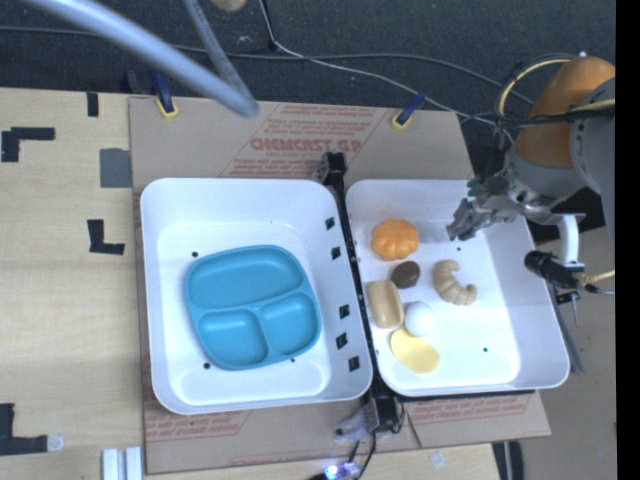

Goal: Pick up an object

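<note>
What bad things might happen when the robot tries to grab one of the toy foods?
The foods sit crowded: the brown ball touches the bread roll, and the white egg presses against the yellow piece. Grabbing one may nudge or drag its neighbour. The round egg and orange pumpkin could roll away from a push. The gripper hangs near the right bin's wall, so it might bump it.
</note>
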